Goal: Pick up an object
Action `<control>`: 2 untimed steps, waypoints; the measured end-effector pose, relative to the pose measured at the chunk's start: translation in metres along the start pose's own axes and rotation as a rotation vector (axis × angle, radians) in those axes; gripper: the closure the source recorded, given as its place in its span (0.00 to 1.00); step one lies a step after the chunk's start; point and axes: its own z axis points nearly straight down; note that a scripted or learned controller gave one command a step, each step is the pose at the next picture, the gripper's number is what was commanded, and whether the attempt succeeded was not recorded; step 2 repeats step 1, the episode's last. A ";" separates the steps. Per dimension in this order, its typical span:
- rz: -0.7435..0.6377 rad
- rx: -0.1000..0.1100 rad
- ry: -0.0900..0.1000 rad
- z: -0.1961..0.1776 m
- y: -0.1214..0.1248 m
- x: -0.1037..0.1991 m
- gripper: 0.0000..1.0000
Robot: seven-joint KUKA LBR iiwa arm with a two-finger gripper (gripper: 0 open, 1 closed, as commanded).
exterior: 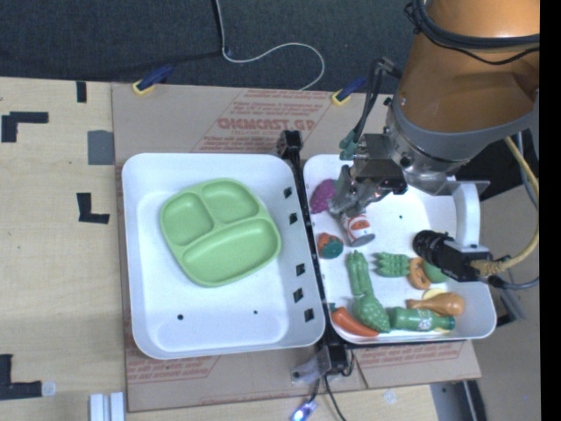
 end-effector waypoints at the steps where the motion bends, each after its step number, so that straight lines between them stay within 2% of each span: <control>1: -0.006 -0.004 0.001 -0.013 0.001 0.003 1.00; 2: -0.006 -0.004 0.001 -0.013 0.001 0.003 1.00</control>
